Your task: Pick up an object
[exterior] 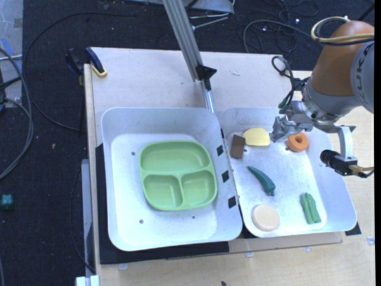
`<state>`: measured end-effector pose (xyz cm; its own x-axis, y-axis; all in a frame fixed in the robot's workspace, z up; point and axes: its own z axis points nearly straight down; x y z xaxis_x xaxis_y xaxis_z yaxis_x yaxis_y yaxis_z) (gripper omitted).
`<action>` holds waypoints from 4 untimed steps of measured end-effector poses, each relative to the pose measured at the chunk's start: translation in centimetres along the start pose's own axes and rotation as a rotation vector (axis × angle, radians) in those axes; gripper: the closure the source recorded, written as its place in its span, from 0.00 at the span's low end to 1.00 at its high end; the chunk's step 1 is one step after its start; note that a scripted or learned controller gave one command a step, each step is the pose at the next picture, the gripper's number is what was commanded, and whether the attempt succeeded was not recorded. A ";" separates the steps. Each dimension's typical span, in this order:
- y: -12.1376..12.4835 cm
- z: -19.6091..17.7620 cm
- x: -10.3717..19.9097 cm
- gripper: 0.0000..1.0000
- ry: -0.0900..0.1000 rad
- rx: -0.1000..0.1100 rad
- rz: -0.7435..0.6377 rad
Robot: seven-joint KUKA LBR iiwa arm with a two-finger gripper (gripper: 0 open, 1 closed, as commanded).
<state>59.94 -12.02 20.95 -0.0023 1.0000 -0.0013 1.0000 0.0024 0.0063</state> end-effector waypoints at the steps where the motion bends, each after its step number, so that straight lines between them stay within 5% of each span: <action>1: 0.0 0.1 0.0 1.00 0.001 0.005 0.001; 4: 0.6 -1.0 17.2 1.00 0.003 0.005 -0.006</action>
